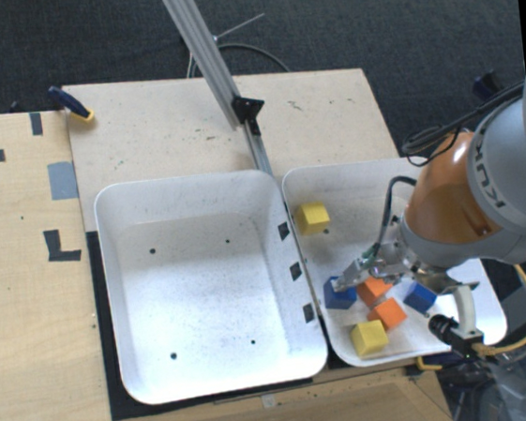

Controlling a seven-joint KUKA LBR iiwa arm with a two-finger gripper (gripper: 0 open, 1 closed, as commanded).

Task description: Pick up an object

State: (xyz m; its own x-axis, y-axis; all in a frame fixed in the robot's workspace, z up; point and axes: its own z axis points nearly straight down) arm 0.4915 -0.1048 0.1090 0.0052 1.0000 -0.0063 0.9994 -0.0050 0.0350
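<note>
The gripper (369,273) hung low in the right bin (354,180), just above an orange cube (374,288) crowded by a blue block (340,294). Whether its jaws were spread I could not tell. A clean grasp probably wanted a straight descent centred on that cube, clear of neighbours.

Blue-yellow clamp (72,104) on bench's far-left corner; metal pole (213,64) slants over bench (170,140).
</note>
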